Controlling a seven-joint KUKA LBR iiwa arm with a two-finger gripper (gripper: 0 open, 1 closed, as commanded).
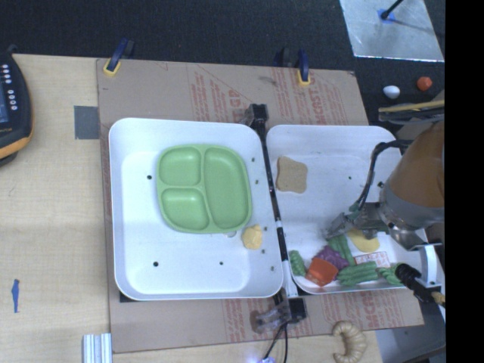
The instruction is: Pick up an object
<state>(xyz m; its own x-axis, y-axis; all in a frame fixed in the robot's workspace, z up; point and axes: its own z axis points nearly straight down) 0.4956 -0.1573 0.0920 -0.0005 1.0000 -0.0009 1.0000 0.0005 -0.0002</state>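
My gripper reaches in from the right and hangs low over the right bin, just above a heap of toy food in that bin's near corner. The heap holds a purple piece, a red-orange piece, several green pieces and a yellow piece partly under the wrist. A tan bread slice lies apart, at the right bin's left side. In the left bin sit a green divided plate and a small yellow lump by the plate's near right corner.
A tan curled piece lies outside the bins on the cardboard at the front. The bins' shared wall runs between the plate and the bread. Clamps hold the cardboard's far edge. A pendant rests at the far left.
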